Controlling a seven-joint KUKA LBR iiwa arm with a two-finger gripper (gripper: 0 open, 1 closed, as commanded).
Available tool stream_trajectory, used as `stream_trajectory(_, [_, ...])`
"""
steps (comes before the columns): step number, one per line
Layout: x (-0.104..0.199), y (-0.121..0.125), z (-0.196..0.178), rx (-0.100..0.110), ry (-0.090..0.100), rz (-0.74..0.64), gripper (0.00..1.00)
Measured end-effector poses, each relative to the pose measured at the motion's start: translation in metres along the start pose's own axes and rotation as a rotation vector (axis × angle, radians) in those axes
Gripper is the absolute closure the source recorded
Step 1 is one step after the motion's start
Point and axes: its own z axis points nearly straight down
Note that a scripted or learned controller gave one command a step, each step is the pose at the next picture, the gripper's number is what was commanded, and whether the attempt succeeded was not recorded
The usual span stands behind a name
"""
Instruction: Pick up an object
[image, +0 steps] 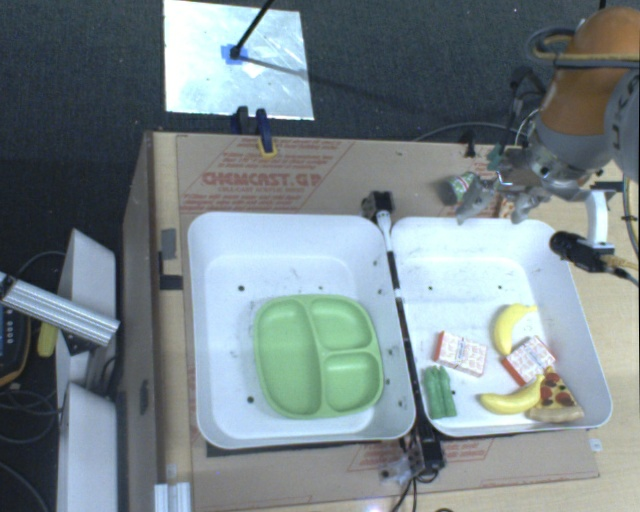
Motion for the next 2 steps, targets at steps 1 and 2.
stream_trajectory(1, [-0.072, -0.045, 0.12, 0.004, -0.001, 0.003, 0.0])
stream_trajectory(2, [-0.069, -0.085, 0.16, 0.002, 0.0, 0.002, 0.0])
